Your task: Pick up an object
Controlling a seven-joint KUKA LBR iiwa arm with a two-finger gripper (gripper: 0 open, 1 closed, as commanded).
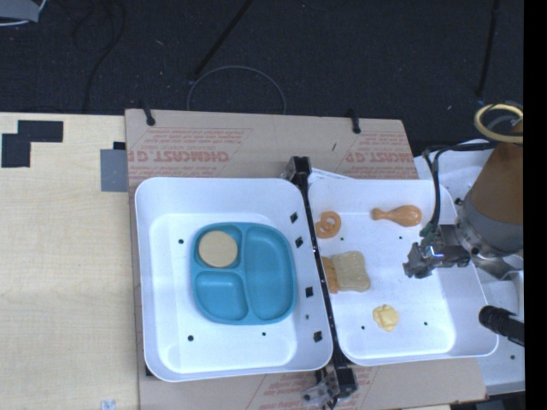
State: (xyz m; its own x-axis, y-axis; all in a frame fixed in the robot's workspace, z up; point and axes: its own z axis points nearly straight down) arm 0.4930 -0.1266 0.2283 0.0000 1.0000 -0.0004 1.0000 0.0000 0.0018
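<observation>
Right now the gripper [420, 263] hangs low over the right bin [461, 336], near its right side; can't tell if it's open or closed, and nothing is seen in it. Items in that bin: pretzel [328, 225] top left, drumstick [397, 215] top centre, toast [349, 272] mid-left, small yellow piece [386, 317] lower centre, all apart from the gripper. Left bin [162, 348] has a blue tray [246, 273] w/ a round cookie [217, 248] in its upper-left compartment. Both bins sit on cardboard [256, 148] on the table [60, 272].
</observation>
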